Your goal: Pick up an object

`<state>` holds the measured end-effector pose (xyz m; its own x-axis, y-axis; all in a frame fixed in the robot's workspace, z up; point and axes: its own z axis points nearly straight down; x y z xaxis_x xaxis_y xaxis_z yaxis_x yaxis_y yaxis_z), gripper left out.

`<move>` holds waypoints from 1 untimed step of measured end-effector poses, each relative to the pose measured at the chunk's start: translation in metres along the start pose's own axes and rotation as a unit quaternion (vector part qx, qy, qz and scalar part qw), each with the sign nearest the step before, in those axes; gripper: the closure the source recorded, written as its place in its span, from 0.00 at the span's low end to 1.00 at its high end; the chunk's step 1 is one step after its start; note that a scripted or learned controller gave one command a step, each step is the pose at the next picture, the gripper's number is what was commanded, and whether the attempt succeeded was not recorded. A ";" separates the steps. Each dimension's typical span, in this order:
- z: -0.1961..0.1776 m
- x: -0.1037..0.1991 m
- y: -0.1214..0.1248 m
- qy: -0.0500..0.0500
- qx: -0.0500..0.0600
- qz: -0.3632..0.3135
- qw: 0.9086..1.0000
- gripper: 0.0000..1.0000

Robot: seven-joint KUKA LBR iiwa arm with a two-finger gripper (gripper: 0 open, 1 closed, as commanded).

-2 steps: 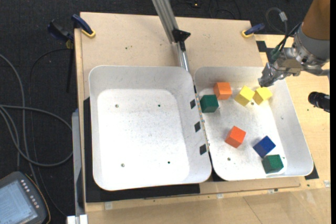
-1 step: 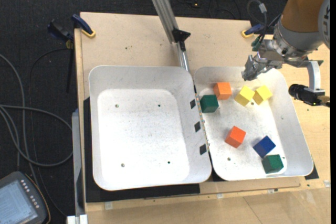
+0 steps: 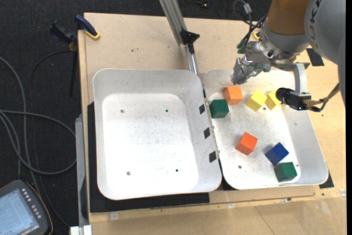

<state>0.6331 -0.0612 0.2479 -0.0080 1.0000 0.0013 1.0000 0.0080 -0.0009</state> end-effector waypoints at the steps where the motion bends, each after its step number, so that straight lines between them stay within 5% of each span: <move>1: 0.012 0.046 0.008 0.000 0.000 0.000 1.000 1.00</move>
<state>0.6411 -0.0149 0.2364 -0.0071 1.0000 0.0011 1.0000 0.0071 -0.0012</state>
